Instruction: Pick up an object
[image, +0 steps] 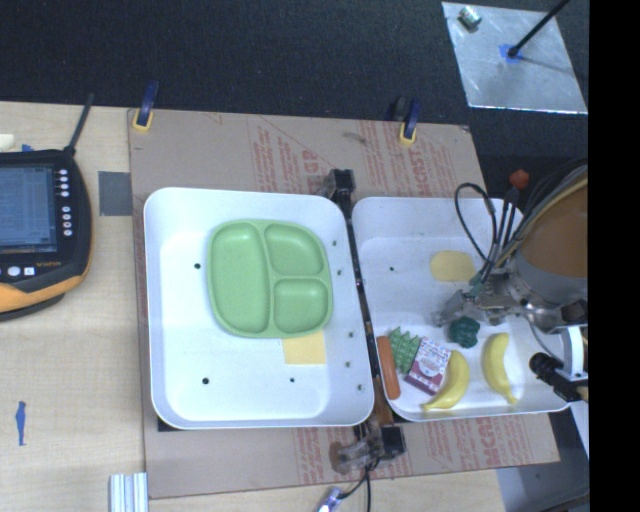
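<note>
Reaching in from three o'clock, the arm's end effector (468, 308) hangs low in the right bin (400, 225), just above a dark green object (464, 331); whether it is open or closed cannot be told. At twelve o'clock of it lies a pale yellow disc (452, 265). Toward five o'clock rests one banana (497, 366), and a second banana (449, 385) lies at six, beside a small printed packet (428, 365), a green leafy toy (404, 347) and a carrot (387, 365). On the counter (60, 380), the left bin (180, 390) holds a green divided plate (269, 277) and a yellow square (304, 349).
</note>
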